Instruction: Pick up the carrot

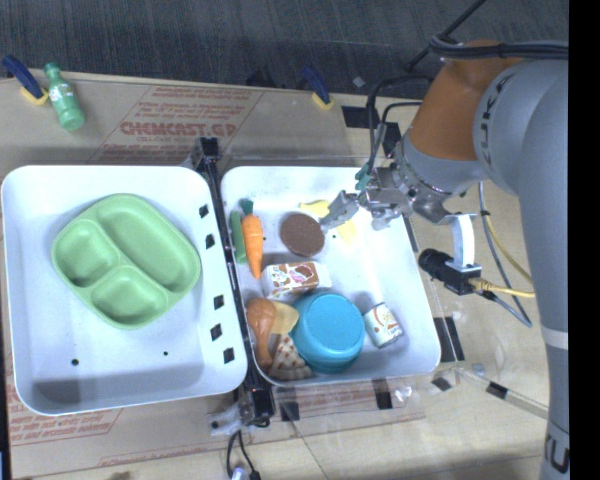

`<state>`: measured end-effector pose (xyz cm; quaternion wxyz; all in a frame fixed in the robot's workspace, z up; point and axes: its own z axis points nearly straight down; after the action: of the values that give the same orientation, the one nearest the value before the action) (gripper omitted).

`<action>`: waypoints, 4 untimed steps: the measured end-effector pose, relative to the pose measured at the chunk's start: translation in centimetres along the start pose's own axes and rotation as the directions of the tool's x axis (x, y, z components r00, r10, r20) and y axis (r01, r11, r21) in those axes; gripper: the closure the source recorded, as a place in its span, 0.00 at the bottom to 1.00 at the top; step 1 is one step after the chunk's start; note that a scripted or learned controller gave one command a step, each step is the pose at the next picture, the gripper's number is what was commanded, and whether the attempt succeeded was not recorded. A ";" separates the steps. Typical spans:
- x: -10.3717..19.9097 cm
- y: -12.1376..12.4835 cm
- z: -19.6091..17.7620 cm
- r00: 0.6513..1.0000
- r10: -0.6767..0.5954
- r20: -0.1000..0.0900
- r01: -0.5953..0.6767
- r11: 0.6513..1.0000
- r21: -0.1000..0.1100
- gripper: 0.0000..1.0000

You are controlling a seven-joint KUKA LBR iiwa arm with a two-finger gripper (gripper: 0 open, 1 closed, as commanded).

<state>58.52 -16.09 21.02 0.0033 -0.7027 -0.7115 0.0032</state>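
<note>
I see the carrot (251, 242) lying against the left wall of the right bin (405, 258), near the frame's centre, orange body pointing down the frame with its green top toward the upper edge. Nothing touches it. Just to its right sits a brown round disc (302, 233), and below that a small printed packet (292, 278), a blue bowl (329, 331), a bread-like piece (271, 320) and a small can (383, 324). The tool (360, 210) hangs over the upper right part of that bin, well apart from the carrot, its fingers spread with nothing between them. In my judgement the pick has not begun: reach, descent, closing and lift all remain. The left bin (30, 268) holds a green divided plate (126, 258).
</note>
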 end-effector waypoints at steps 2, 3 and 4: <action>6.0 5.2 11.7 0.912 0.410 0.008 -0.410 0.912 -0.001 0.00; 6.8 7.3 11.7 0.757 0.653 -0.001 -0.653 0.757 -0.001 0.00; 7.1 7.3 10.7 0.767 0.642 0.001 -0.642 0.767 0.007 1.00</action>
<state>65.63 -8.88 10.22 0.0050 -0.9033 -0.4289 0.0058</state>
